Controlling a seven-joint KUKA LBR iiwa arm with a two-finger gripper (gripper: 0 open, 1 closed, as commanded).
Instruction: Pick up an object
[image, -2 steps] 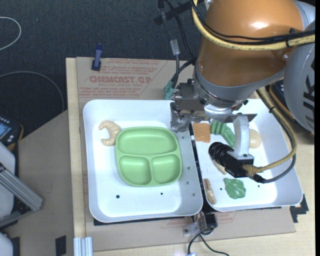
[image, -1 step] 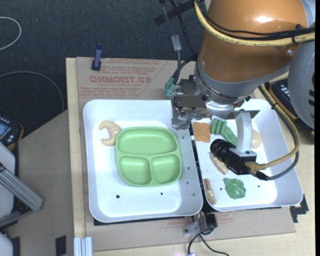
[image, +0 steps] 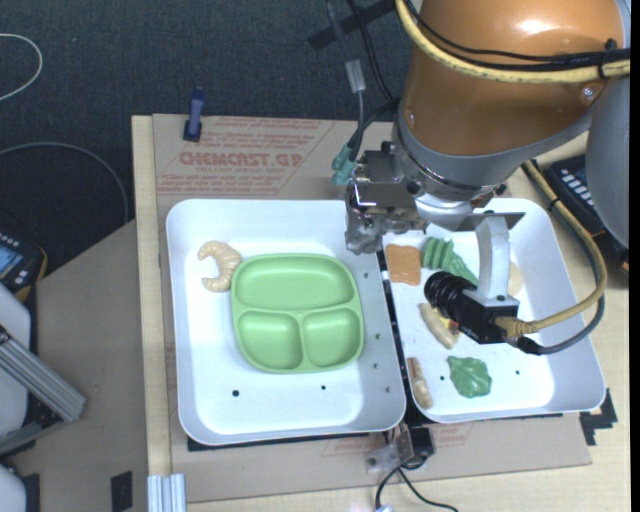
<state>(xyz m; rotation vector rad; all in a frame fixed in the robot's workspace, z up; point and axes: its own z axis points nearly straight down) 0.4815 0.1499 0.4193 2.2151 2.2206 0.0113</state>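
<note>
Fingers of the gripper (image: 362, 238) are hidden under its metal body, so I cannot tell whether they are apart or together; nothing shows held between them, and I judge the pick not yet done. It hangs over the seam between the two bins at their far end; the nearest candidate is an orange piece (image: 403, 265), just beside it in the right bin (image: 560, 385). A green leaf (image: 447, 255), a second green scrap (image: 469, 376) and a pale stick (image: 418, 383) also lie there. The left bin (image: 190, 330) holds a green divided plate (image: 297, 310) and a pale curved pastry (image: 218, 265). All of the grasp and lift seems left. The brown board (image: 250, 150) under the bins reads "CHEMCAST GP" in red; the smaller lines are too faint to read.
</note>
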